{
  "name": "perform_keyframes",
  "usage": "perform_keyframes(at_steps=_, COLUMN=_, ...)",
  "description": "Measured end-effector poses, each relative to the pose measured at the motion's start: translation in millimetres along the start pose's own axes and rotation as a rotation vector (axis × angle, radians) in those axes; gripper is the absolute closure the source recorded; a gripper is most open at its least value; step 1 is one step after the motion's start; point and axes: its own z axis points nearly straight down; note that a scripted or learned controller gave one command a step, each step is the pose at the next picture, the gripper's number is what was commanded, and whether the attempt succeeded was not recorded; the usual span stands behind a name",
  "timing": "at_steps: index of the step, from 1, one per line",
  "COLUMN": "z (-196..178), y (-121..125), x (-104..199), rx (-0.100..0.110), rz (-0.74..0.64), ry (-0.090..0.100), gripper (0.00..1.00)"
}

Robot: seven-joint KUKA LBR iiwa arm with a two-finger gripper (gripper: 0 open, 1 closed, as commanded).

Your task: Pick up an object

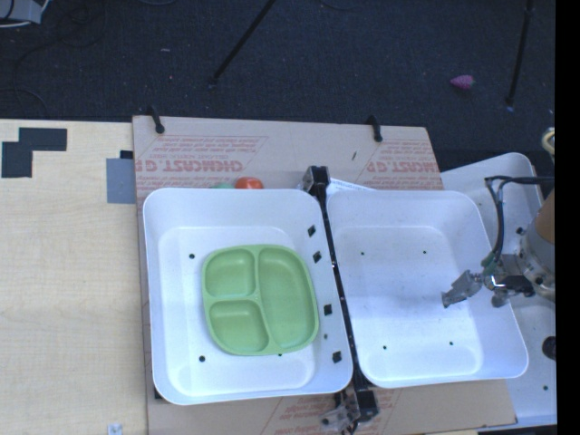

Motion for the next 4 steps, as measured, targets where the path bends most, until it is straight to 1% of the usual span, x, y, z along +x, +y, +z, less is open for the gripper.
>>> perform_keyframes(at_steps=1, z=-5, y=3, x=0, rx=-0.011, rz=-0.002, ry=-0.003, gripper=0.00)
perform_keyframes(at_steps=2, z=40, y=-4, x=2, rx=-0.007, rz=-0.003, ry=-0.001, gripper=0.00)
perform_keyframes(at_steps=3, z=100, y=-6, x=12, rx=-0.006, rz=-0.003, ry=0.000, gripper=0.00)
perform_keyframes(at_steps=4, z=104, y=-6, x=12, rx=-0.012, rz=0.001, ry=-0.003, gripper=0.00)
